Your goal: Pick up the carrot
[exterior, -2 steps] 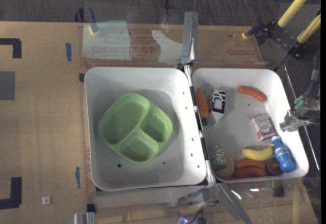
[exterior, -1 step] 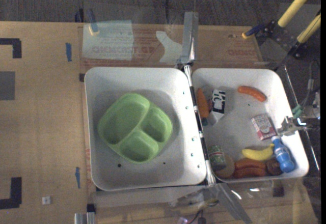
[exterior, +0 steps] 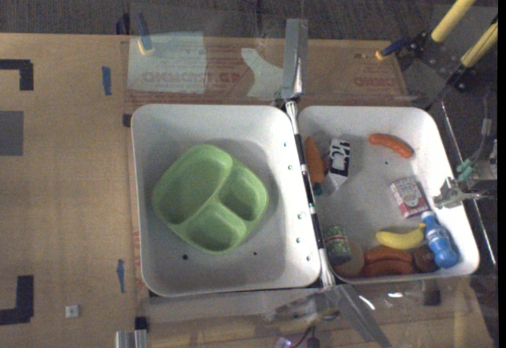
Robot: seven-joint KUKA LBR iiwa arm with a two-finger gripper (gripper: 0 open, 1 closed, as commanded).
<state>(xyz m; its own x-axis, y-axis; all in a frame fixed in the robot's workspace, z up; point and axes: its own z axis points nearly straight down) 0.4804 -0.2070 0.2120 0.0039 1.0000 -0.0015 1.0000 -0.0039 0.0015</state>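
Carrot (exterior: 315, 161) lies against the bin (exterior: 360, 119) wall, well apart from my gripper (exterior: 461, 190), whose opening I cannot tell, blurred at the opposite rim.

Carrot (exterior: 315, 161) pressed against bin wall (exterior: 303, 180), carton (exterior: 339, 156) just beside, open above.

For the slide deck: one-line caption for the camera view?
Carrot lies against right bin's left wall; green plate in left bin.

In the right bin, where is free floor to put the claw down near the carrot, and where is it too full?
Free: the middle of the right bin, bordered by the carrot, the black-and-white carton, the sausage and the small red-and-white box. Crowded: the front edge, with the can, banana and blue bottle.
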